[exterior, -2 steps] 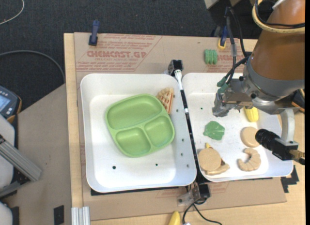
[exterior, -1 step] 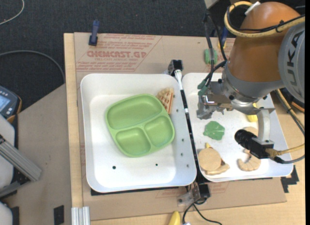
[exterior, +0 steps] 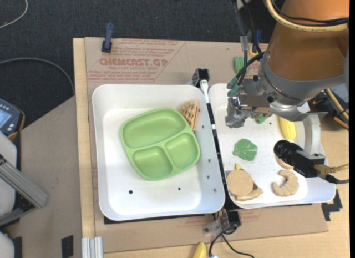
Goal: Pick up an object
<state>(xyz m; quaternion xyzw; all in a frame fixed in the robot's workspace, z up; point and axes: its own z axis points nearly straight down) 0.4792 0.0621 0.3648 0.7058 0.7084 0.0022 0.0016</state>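
Though near the green leaf, the claw stands apart.

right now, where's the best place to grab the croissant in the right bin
Probably take the croissant from straight above, across its thick middle: it lies flat in the right bin, curved, its tips thinner, with bare floor either side.

Gripper over far-left corner of right bin. Just camera-side of it, in that bin: leaf piece. Further the same way, by the near wall: round flat piece. Crescent piece lies to view's right of that, apart. Long piece to view's right of gripper, partly under the arm. To view's left of gripper: left bin holding divided tray. Waffle piece lies against the tray's far corner, on the gripper's side.
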